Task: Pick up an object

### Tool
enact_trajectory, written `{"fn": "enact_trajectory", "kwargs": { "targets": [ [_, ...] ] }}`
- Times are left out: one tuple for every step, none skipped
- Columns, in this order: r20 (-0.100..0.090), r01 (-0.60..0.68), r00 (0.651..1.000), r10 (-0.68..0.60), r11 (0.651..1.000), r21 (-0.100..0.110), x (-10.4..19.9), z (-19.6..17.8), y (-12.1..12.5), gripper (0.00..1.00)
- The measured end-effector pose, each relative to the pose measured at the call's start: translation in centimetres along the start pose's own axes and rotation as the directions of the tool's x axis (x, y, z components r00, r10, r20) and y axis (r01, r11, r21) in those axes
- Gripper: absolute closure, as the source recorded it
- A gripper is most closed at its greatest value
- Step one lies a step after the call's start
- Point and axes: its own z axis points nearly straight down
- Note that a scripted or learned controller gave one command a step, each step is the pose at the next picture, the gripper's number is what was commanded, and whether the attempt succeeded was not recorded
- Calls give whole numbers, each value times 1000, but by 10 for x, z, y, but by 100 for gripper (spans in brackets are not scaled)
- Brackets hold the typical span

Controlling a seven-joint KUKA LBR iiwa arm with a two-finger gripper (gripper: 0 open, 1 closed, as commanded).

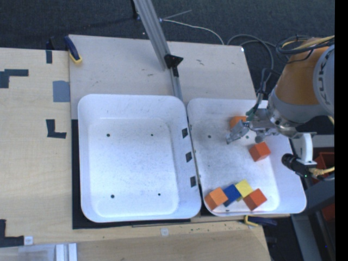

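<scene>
**Gripper low in the right bin, between two orange pieces**

You have the gripper (235, 136) down over the right bin (217, 113), reaching in from its right edge. Whether it is released or clenched I cannot tell; the tips blur against the white floor. An orange object (237, 121), partly hidden by the wrist, sits just beside it toward the bin's far edge, probably the target. An orange-red cube (260, 151) lies near, toward the right edge, apart from the tool. Four more cluster against the near edge: orange cube (217, 197), blue cube (231, 193), yellow cube (243, 188), red-orange cube (255, 199), packed too tightly for an easy grasp. The left bin (87, 145) waits to receive.
</scene>
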Motion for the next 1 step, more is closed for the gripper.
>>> {"fn": "enact_trajectory", "kwargs": {
  "targets": [
    [9, 1, 1000, -1, 1000, -8, -31, 91, 95, 0]
  ]
}}
